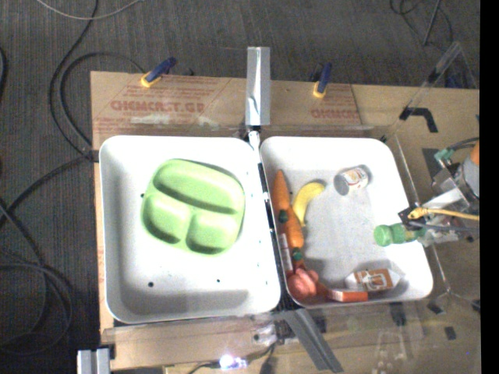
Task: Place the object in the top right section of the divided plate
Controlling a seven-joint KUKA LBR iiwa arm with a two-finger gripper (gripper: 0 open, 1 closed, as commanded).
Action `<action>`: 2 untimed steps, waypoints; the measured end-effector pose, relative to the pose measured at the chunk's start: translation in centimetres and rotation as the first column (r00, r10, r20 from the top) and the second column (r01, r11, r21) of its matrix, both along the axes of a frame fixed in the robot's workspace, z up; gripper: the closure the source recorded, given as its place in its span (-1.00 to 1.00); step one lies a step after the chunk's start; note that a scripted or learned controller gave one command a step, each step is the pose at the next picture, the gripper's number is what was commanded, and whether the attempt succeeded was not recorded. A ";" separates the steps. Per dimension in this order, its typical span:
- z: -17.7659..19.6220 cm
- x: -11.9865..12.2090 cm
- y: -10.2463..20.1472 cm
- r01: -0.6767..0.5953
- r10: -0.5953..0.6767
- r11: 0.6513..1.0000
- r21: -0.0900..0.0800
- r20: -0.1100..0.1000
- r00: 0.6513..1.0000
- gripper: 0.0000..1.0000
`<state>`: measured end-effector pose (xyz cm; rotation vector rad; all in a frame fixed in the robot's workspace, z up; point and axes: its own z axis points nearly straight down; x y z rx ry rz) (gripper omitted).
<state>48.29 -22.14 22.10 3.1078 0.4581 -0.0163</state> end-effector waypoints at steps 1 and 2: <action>-12.8 0.2 0.1 0.086 -0.086 0.996 0.008 0.004 0.996 1.00; -5.7 0.0 -0.2 -0.214 0.214 0.977 0.006 0.002 0.977 1.00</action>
